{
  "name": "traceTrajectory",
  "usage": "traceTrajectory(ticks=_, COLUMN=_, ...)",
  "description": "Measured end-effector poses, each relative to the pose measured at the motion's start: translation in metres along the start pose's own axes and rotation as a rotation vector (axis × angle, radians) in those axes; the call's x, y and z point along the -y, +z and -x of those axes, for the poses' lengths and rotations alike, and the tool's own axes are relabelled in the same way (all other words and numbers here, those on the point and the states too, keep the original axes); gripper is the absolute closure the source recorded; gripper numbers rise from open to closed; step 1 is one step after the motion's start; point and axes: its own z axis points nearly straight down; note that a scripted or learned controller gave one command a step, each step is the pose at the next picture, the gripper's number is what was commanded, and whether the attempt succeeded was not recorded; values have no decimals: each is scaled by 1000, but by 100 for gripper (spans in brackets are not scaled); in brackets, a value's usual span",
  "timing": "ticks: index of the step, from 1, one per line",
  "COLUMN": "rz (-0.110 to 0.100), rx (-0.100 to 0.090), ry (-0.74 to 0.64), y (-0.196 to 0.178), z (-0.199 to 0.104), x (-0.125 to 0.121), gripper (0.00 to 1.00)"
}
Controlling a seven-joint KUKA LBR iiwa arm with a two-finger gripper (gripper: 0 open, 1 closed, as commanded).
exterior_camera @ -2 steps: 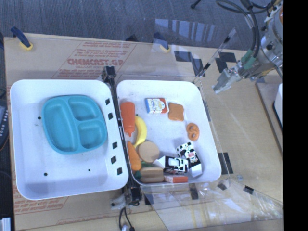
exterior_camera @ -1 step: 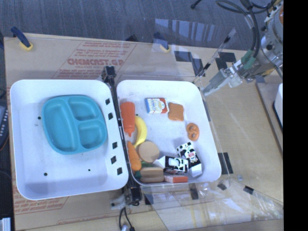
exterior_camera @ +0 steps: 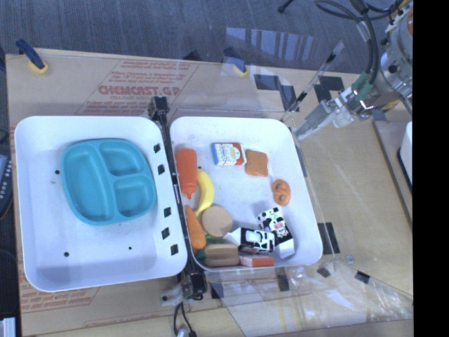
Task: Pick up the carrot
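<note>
Camera view: hand (exterior_camera: 306,127) above right bin's (exterior_camera: 298,188) rim, holding nothing, carrot (exterior_camera: 196,228) well apart.

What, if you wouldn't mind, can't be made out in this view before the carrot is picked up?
- Gripper: pale and blurred above the right bin's rim; finger state unreadable.
- Carrot: its lower end is tucked against a round brown item and a sausage-like piece.
- Small box: label too small to read.
- Arm: cut off by the right edge.

Protective sheet (exterior_camera: 133,83) reads, seemingly, "CHEMCAST GP".
</note>
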Motion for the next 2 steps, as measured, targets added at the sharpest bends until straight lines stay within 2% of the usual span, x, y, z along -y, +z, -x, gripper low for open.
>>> traceTrajectory(ticks=1, rz=-1, rx=5, ry=213, y=-30, z=58, x=-25, gripper=0)
traceTrajectory(ticks=2, rz=-3, rx=4, ry=328, y=-29, z=131, x=-36, gripper=0)
